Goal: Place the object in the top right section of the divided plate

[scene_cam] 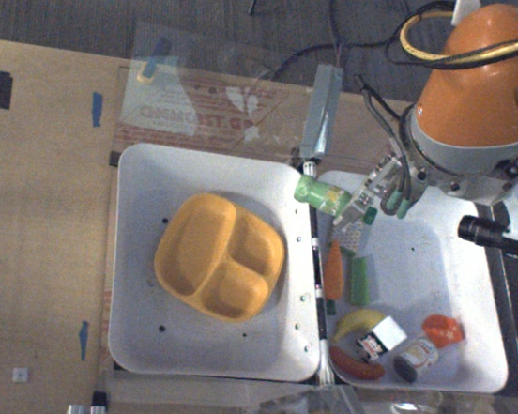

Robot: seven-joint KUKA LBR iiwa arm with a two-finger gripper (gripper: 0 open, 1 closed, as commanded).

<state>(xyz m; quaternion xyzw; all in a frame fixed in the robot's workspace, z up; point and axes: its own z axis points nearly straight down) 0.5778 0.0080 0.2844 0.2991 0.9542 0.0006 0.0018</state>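
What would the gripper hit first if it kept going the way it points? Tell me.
The gripper points down and left, at the green bottle-like object lying by the bins' shared edge. That probably comes first, then the bin floor; depth is unclear.

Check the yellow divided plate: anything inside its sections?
The divided plate in the left bin shows bare yellow sections, with no item visible in any of them. Its underside and the bin floor beneath it are covered.
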